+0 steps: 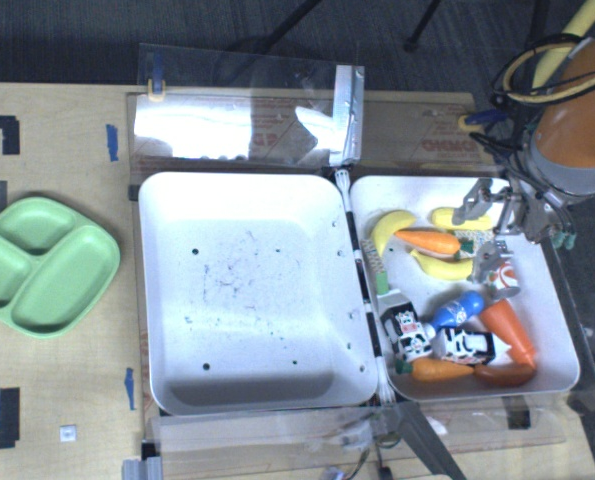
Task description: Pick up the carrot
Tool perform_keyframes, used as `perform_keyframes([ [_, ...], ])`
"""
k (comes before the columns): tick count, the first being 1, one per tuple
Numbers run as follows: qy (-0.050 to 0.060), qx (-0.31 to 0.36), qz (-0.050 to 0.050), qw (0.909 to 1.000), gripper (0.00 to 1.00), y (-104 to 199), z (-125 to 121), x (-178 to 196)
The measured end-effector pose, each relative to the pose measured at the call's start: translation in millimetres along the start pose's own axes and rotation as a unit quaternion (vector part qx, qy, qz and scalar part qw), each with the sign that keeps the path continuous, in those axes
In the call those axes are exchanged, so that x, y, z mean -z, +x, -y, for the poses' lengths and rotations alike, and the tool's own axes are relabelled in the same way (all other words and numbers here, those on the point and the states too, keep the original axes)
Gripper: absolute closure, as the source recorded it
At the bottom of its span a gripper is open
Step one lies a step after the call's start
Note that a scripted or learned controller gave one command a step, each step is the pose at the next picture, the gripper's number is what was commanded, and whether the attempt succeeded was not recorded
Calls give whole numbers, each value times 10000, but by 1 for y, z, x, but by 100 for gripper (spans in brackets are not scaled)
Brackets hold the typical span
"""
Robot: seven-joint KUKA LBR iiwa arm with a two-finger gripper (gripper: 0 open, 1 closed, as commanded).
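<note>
Down at the front edge, clear plastic strips [277, 430] run below the two white bins. Going by size, the left bin [247, 288] comes first, its floor bare but for faint scuffs, then the right bin [562, 358], crowded with toys. Off on the wooden bench sits a green divided plate [45, 265]. Over the right bin's far right corner hangs the grey arm [567, 138] with its orange band, its gripper [497, 230] low among the toys; I cannot tell how its fingers stand or whether they have anything. Just left of it lies the carrot [429, 240], orange, across two yellow bananas [392, 226]. Nearer sit a blue piece [457, 310] and orange cones [507, 330].
</note>
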State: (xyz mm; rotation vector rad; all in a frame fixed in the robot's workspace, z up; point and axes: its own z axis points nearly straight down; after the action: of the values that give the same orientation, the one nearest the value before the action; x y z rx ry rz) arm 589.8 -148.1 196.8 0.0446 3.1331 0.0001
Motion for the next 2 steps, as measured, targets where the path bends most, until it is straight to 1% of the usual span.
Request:
perform_keyframes([
  [1, -1, -457, -30, 9990, 0, 22, 59, -93],
  [2, 1, -292, 5, 9996, 0, -55, 29, -40],
])
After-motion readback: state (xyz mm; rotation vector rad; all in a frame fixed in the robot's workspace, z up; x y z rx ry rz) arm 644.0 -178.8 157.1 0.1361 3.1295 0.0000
